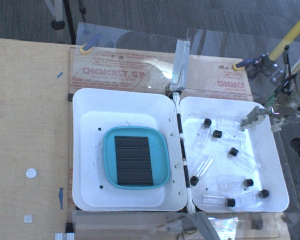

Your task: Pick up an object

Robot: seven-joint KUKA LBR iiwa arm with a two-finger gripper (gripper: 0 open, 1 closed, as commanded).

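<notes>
Clear vials with black caps (232, 152) lay scattered in the right bin (281, 173). The gripper (252, 118) hung over that bin's far right corner, grasping nothing; its state could not be told. The vials appeared light, slippery and possibly fragile; mid-barrel hold advised.

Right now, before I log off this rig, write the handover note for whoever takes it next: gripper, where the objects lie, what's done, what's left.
Gripper: over the right bin's upper right corner, low near the wall; nothing seen between its fingers, and whether they are open or shut cannot be told.
Objects: several clear vials with black caps scattered across the right bin. The left bin holds a teal tray with a dark ribbed insert.
Done: nothing lifted yet.
Left: close on one vial, probably the nearest by the gripper, and raise it.
</notes>
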